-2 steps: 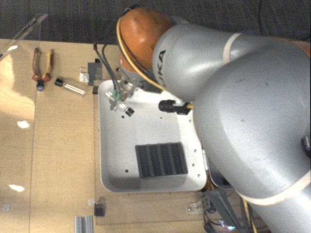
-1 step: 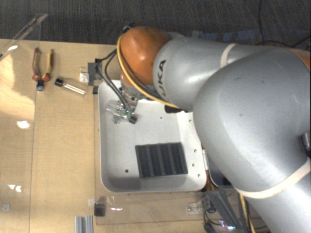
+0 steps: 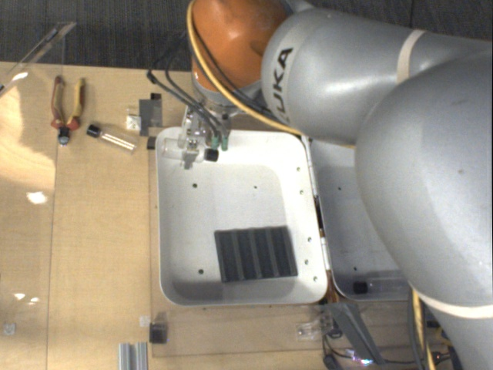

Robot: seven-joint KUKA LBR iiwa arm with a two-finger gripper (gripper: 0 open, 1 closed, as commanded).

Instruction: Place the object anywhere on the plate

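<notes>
Grey casing of the arm (image 3: 400, 168) looms closest, filling the right side of the camera view and covering most of the right bin (image 3: 339, 206).

What the job turns on is the plate (image 3: 256, 253), a dark ribbed rectangle lying flat on the floor of the left bin (image 3: 173, 230), in the half nearer the camera and just clear of the front wall. Its longer side runs across the bin and its ribs run front to back.

The gripper (image 3: 199, 143) hangs below the orange band (image 3: 235, 33), over the far left corner of that same bin and close to the rim. From there the plate lies toward the camera and a little to the view's right, well apart from the claw. Whether the claw is spread or closed I cannot tell, as its tip is a clutter of clear and dark parts. I also cannot make out any object held in it. My guess is that nothing has reached the plate yet, since its ribs look bare.

A small dark item (image 3: 360, 287) sits in the right bin against the front wall. It may be the object, though that is only a guess.

Out on the bench (image 3: 92, 237) to the left lie red-handled pliers (image 3: 66, 105) and a small tube (image 3: 112, 136).
</notes>
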